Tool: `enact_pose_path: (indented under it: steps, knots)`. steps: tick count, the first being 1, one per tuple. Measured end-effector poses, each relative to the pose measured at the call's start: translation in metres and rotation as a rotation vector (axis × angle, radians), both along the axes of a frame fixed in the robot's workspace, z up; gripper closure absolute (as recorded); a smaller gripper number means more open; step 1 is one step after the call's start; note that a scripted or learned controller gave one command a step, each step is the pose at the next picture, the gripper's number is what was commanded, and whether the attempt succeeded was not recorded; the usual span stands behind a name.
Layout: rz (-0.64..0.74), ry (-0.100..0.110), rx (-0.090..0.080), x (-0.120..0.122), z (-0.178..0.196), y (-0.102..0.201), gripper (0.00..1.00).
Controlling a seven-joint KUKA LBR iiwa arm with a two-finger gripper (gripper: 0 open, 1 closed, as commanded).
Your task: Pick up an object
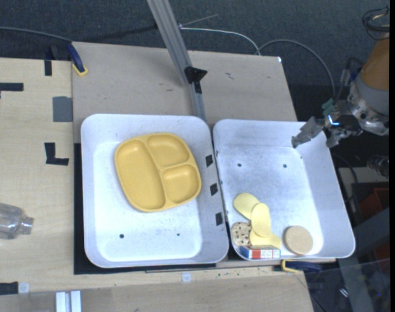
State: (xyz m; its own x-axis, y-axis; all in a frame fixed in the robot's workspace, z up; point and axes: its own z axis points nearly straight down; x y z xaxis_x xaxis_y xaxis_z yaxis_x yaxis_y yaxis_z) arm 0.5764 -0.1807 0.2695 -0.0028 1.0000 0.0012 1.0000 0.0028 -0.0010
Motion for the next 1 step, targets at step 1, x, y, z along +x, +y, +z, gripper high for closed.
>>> enact_pose_path:
  steps: [1]
  knots:
    - [0.003, 0.0, 0.001, 0.0005, 0.0098, 0.0012, 1.0]
